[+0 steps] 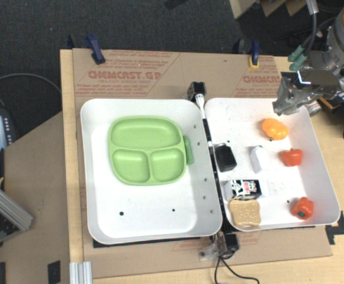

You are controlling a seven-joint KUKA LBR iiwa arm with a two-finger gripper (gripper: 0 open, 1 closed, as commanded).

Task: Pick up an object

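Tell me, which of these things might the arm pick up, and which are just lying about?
Might be picked, right bin:
orange fruit
two red fruits
toast slice
black block
small white piece
printed card

Just there:
green tray
blue clamp

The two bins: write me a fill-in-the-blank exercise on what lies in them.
1. The green tray lies in the ____ bin.
2. The tray has ____ compartments.
3. The slice of toast lies at the right bin's ____ edge.
4. The pincer hangs closest to the ____ fruit.

Missing words: left; three; near; orange
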